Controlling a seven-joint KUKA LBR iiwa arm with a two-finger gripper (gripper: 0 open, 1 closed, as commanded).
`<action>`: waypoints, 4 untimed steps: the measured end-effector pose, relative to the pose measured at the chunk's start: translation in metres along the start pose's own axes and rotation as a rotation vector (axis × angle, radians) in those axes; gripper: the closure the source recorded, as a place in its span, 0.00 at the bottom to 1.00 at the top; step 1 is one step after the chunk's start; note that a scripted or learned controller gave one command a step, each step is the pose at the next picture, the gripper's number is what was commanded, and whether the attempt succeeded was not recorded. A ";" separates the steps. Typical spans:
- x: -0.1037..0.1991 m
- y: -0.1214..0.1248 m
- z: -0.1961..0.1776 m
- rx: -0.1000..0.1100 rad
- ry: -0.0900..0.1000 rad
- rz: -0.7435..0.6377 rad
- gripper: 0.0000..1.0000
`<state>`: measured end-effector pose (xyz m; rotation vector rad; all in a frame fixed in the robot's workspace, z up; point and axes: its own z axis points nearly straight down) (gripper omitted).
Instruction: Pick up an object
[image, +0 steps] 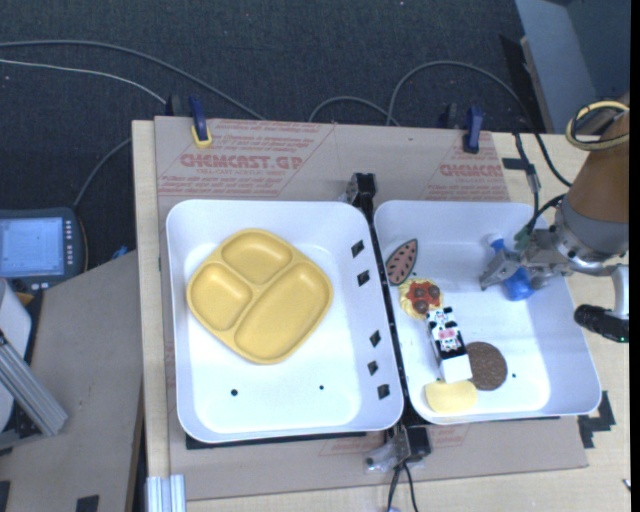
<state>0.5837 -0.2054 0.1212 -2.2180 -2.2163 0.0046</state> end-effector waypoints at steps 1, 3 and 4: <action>0.000 0.002 -0.015 -0.008 -0.001 -0.001 1.00; -0.002 -0.002 -0.125 -0.015 -0.005 -0.003 1.00; -0.002 -0.001 -0.129 -0.009 -0.003 -0.002 1.00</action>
